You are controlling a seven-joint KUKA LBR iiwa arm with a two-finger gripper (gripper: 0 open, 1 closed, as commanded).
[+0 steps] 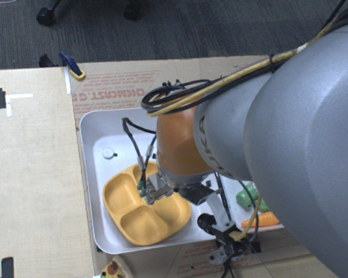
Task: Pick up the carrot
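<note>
Your gripper sits over the yellow divided plastic tray (jaw state: I cannot tell); the orange carrot lies right of that tray, so descending here would likely miss.

Dark carpet, chair castors

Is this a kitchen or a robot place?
Probably a robot lab, not a kitchen. A big grey arm reaches over a white bin holding a yellow toy plate and a carrot, and an office chair's wheels stand on the carpet.
</note>
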